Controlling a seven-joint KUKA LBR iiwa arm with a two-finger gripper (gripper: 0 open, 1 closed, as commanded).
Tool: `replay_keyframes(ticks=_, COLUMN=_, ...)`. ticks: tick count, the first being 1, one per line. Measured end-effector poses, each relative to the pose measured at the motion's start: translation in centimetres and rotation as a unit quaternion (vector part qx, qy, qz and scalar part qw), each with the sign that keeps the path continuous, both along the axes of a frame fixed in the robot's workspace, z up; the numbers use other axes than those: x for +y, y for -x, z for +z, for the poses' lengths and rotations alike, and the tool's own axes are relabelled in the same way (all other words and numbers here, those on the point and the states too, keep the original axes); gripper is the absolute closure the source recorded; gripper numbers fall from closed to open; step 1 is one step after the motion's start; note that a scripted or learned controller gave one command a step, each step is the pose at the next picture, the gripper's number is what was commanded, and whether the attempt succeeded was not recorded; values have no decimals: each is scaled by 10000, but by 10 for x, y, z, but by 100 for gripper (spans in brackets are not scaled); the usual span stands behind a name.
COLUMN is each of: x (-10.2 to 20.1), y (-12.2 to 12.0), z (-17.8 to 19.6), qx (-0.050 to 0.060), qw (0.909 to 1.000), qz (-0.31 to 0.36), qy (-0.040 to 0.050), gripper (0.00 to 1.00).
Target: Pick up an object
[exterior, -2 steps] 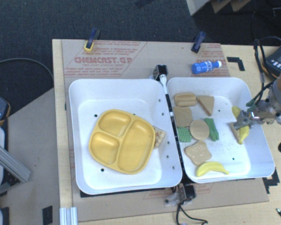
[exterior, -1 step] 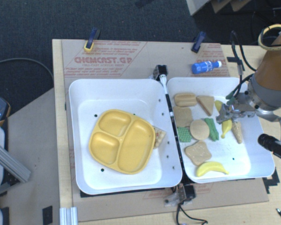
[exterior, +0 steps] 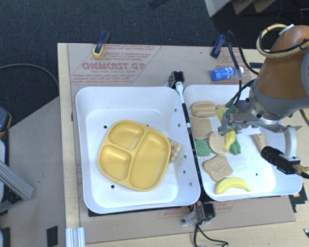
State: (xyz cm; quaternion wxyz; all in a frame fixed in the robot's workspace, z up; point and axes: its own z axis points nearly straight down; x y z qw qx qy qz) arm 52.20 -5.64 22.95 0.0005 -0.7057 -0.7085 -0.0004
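On the cardboard-topped bench point(exterior: 118, 66), the gripper point(exterior: 232, 129) hangs low over the right bin point(exterior: 278, 187), apparently clenched on a yellow-green toy point(exterior: 229, 140).

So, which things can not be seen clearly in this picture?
- Gripper, camera view: the wrist above hides its tips, so a grasp cannot be judged.
- Item beside the yellow plate: the plate's rim covers most of it.
- Arm's upper part: cut off by the right edge.
- Blue object behind the bins: too small to identify.
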Motion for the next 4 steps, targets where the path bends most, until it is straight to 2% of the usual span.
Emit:
replay_keyframes(ticks=1, x=46, y=-18, z=2, qx=-16, qw=10000, qz=6, qy=5, gripper=100)
replay_keyframes(ticks=2, x=57, y=-18, z=1, qx=-8, qw=10000, qz=-13, qy=10, gripper=100)
replay_keyframes(ticks=3, x=67, y=-7, z=-11, qx=20, qw=10000, qz=-17, qy=2, gripper=100)
replay_keyframes(ticks=4, x=71, y=-16, z=-12, qx=-7, qw=10000, qz=-17, qy=7, gripper=100)
